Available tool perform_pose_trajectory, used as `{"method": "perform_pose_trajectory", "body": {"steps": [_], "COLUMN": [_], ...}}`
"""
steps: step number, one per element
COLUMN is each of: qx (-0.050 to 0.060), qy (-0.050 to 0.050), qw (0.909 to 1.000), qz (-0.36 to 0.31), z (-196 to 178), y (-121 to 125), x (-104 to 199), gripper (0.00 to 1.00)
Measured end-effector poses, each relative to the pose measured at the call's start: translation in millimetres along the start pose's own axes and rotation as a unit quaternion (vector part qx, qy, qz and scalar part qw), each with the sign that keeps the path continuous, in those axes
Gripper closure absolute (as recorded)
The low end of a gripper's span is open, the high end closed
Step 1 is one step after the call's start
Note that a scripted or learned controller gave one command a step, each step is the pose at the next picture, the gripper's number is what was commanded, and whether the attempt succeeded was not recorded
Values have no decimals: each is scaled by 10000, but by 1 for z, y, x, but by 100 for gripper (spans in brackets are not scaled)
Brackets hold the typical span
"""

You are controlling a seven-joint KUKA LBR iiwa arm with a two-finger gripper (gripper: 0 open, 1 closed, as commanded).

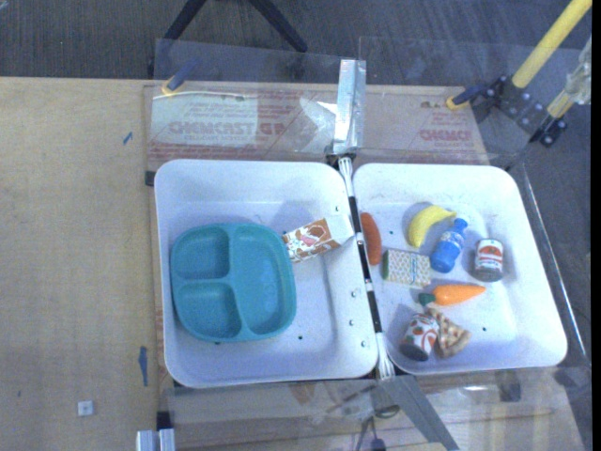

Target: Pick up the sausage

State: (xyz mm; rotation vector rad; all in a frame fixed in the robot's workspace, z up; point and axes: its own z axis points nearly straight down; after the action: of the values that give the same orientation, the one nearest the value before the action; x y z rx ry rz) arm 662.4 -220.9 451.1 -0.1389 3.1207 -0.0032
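The sausage [373, 238] lies in the right bin [540, 322], tight against that bin's 9 o'clock wall, just beside the seam where the two bins meet. It is reddish-orange and lies lengthwise, running from 12 o'clock to 6 o'clock. Nothing rests on top of it.

At the sausage's 3 o'clock, a little apart, is a yellow banana [427, 222]. At its 5 o'clock, close by, a small patterned box [407, 268] lies flat. A blue bottle [448, 246] lies tilted between the banana and the box, and a small can [487, 259] with a red label stands at the bottle's 3 o'clock. An orange carrot [453, 294] lies crosswise at the box's 4 o'clock. Toward the bin's 6 o'clock edge sit a pizza slice [452, 336] and, touching it on its 9 o'clock side, a small printed packet [418, 336].

In the left bin [188, 186] a teal divided plate [232, 282] takes up the 8 o'clock part of the floor. A little carton [312, 241] lies on its side at the plate's 2 o'clock, touching the plate's rim.

Both bins sit on the wooden tabletop [66, 252]. A yellow bar [559, 28] slants across the view's 1 o'clock corner, well apart from the bins.

As for my arm's pose and my claw, I cannot tell whether the claw is spread or pressed together; the sausage lies free in its bin.
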Motion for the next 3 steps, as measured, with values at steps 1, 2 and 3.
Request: {"method": "perform_pose_trajectory", "body": {"steps": [1, 2, 3], "qx": [11, 22, 34], "qy": [-59, -120, -184], "qw": [10000, 9999, 9998], "qz": [7, 14, 18], "z": [-13, -26, -40], "y": [0, 0, 0], "x": [-1, -3, -4], "gripper": [100, 100, 100]}}
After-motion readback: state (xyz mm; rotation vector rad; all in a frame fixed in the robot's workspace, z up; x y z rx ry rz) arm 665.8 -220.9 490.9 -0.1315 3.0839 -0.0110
